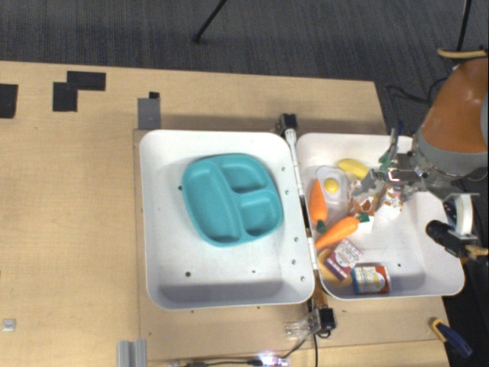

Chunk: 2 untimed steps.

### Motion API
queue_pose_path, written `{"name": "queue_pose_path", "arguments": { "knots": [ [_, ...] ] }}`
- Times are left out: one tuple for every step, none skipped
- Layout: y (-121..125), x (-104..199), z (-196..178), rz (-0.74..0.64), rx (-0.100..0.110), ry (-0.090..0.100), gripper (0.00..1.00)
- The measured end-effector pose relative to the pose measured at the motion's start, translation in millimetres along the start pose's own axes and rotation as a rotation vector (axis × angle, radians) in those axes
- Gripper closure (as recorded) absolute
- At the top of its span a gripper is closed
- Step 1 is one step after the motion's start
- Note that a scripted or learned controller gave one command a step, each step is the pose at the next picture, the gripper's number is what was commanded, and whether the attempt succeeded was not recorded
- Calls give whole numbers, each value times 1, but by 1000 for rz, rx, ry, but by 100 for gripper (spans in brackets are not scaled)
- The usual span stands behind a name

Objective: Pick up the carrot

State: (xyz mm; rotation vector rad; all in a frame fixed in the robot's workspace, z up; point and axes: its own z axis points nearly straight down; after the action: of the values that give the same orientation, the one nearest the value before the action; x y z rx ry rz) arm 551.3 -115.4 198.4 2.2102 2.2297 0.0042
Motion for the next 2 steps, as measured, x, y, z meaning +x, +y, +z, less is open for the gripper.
{"name": "queue_pose_path", "arguments": {
  "knots": [
    [-15,7,101,-69,-8,-4,0],
    [-30,21,111,190,-6,0,0]
  ]
}}
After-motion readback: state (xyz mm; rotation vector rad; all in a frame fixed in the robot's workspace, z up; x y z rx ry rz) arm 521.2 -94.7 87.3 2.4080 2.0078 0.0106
